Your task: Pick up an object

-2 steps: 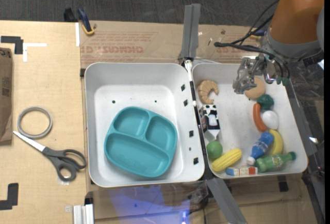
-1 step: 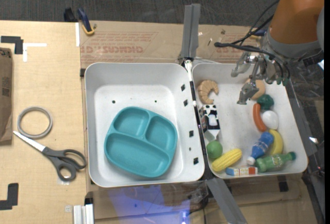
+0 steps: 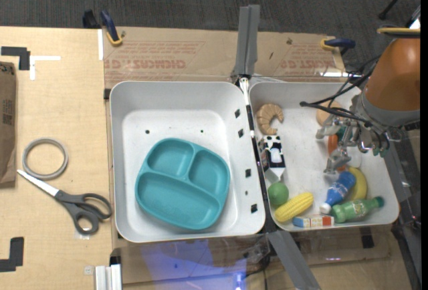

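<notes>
Item: pincer (image 3: pixel 339 163), right bin (image 3: pixel 304 96), three o'clock; grip state we cannot tell. Candidate: blue bottle (image 3: pixel 340 188) just below, beside banana (image 3: pixel 360 182). We advise descending straight, clearing neighbours.

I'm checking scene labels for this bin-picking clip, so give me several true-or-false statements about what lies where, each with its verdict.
1. The teal divided plate lies in the left bin. True.
2. The croissant lies in the left bin. False: it lies in the right bin, near its far left corner.
3. The scissors and a roll of tape lie on the bench outside the bins. True.
4. The corn cob rests on the teal divided plate. False: it lies in the right bin beside a green apple.
5. The gripper is over the right bin. True.
</notes>
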`<state>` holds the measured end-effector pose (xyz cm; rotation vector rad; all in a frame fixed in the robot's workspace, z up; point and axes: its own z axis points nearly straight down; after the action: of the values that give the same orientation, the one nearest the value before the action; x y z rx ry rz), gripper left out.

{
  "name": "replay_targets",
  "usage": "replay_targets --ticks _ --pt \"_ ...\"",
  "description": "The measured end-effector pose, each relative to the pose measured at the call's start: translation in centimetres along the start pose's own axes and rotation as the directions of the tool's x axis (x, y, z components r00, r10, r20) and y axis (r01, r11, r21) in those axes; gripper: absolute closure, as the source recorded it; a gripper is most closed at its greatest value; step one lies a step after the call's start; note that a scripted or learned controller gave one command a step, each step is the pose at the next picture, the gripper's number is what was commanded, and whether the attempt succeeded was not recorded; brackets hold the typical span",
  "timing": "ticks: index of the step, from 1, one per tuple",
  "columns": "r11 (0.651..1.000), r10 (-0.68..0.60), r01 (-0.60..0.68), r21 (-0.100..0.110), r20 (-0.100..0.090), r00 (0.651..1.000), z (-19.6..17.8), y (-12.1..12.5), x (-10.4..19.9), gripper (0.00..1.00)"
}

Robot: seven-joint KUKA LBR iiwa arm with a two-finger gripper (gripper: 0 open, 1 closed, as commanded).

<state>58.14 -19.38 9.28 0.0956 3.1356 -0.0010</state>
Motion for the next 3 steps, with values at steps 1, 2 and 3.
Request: replay_targets --ticks 1,2,3 --pt "1.0 -0.002 0.002 0.002 0.005 1.0 -1.1 0.0 -0.2 1.0" --pt "0.915 -0.404 0.404 -0.003 -0.002 0.915 0.0 1.8 7.6 1.0" --pt "0.914 -0.407 0.407 0.005 0.018 0.913 -0.5 2.1 6.9 0.0"
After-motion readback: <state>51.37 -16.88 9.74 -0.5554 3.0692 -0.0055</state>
